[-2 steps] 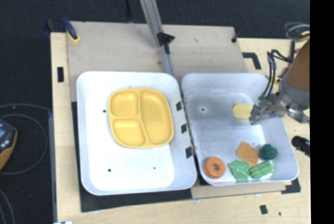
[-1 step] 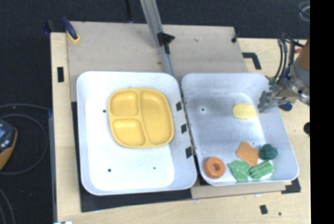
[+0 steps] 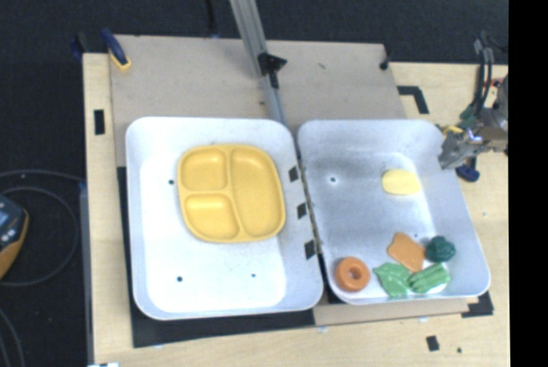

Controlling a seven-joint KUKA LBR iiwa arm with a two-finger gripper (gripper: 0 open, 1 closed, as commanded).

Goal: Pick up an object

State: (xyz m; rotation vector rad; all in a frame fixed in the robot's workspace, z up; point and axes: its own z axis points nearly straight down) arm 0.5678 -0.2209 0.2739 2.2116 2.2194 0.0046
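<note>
Pale yellow, smooth, oval lump [image 3: 401, 182] lying flat toward the far side of the right bin [image 3: 360, 153]. Gripper [image 3: 462, 153] beyond that bin's right rim; finger state impossible to tell.

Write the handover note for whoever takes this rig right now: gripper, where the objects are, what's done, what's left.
Gripper: at the right bin's upper right edge, above the rim, nothing seen between its fingers; open or shut can't be judged.
Objects, all in the right bin: pale yellow piece mid-bin, alone; along the near edge an orange ring, an orange block, green pieces and a dark green piece clustered.
Left bin: holds a yellow divided plate.
Done: nothing picked yet.
Left: descend on one object, grasp, lift. The yellow piece looks easiest, being isolated.
</note>
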